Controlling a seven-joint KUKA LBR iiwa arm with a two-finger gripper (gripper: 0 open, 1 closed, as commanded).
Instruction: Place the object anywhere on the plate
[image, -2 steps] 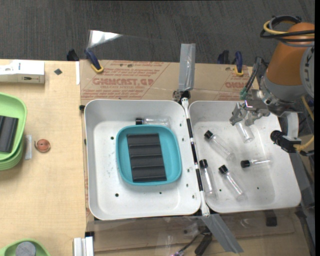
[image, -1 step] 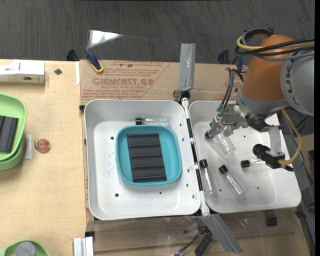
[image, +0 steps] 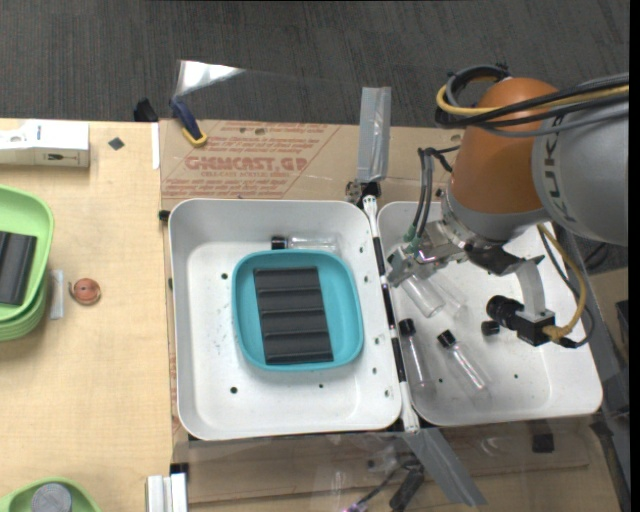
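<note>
Two shallow white bins sit side by side on the surface (image: 90, 400). The left bin (image: 200, 400) carries the teal plate (image: 345, 310), which already bears a dark ribbed block (image: 292, 315) at its centre. The right bin (image: 540, 395) holds the likely objects: a clear tube with a black cap (image: 458, 356) near the bin's middle, a second slim tube (image: 410, 350) lying along the wall at 9 o'clock, and a clear piece (image: 425, 295) toward 11 o'clock.

The gripper (image: 425, 255) hangs over the right bin's 11 o'clock corner, under the orange band of the arm (image: 500, 130). Whether its fingers are spread or closed cannot be told from this angle, and nothing can be seen between them.

Judging from this, the task is at an early stage: no tube lies on the plate, so picking, carrying across and releasing all remain.

In the way: the two bin walls meeting between the bins must be cleared, and the ribbed block takes up most of the plate, leaving mainly its rim. A small clear item with a dark cap (image: 295, 243) lies just beyond the plate at 12 o'clock. Well apart at 9 o'clock lie a green tray (image: 30, 215) and a small orange disc (image: 86, 291).
</note>
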